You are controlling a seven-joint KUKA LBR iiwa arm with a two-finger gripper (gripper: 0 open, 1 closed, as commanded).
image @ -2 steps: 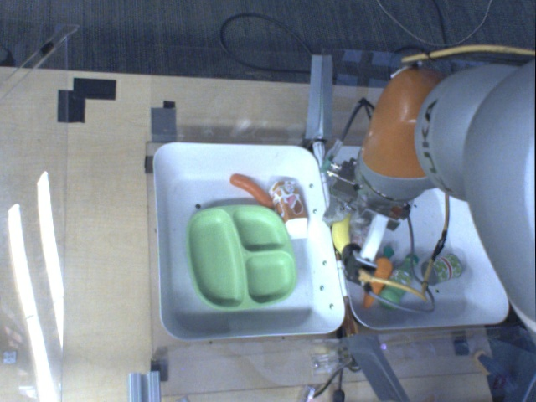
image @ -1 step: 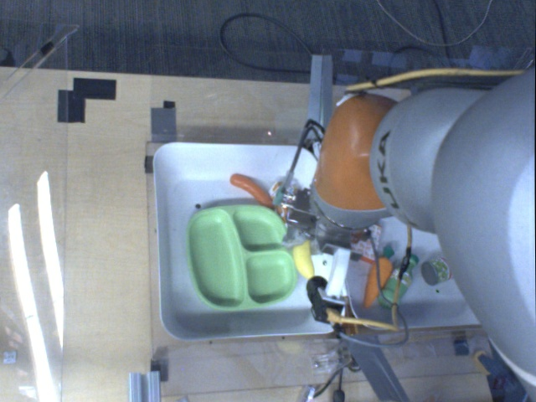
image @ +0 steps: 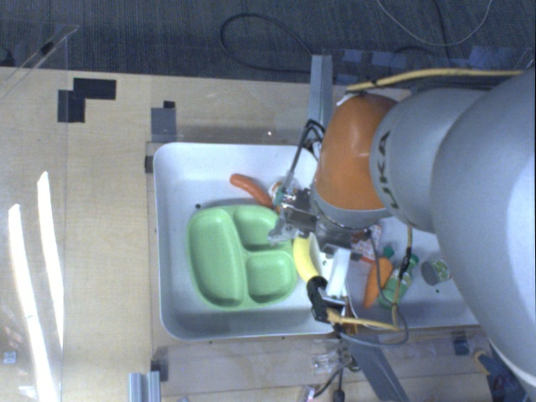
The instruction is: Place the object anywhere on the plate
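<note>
Banana lay just below the end effector, off the green plate's right edge, so placement looked undone. Orange sausage sat up-left of it. End effector opening: cannot tell.

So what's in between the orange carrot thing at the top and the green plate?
Just bare white bin floor. The camera view shows a small gap between the carrot and the green plate.
</note>
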